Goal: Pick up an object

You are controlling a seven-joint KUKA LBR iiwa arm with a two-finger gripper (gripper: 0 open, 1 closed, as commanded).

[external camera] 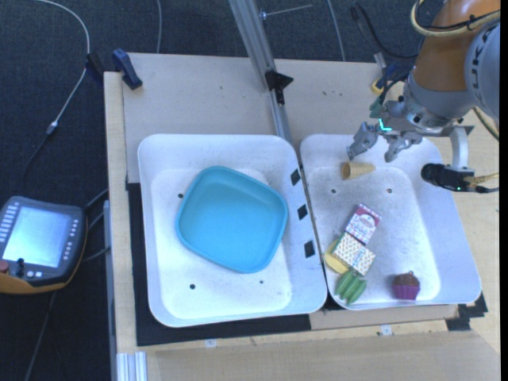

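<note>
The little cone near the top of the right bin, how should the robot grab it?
Probably from straight above, across its thicker middle. The cone lies on its side pointing left-right, alone on the right bin floor, so fingers closing front-to-back should fit. The gripper hovers just above it, fingers spread.

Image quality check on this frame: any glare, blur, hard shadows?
Camera view: lighting even and soft, with no hard shadows in the white bins; mild sheen on the blue plate and a bright glowing screen on the pendant; the pincer above the small cone looks slightly soft; the carton, green vegetable and purple item are sharp enough to separate.
</note>
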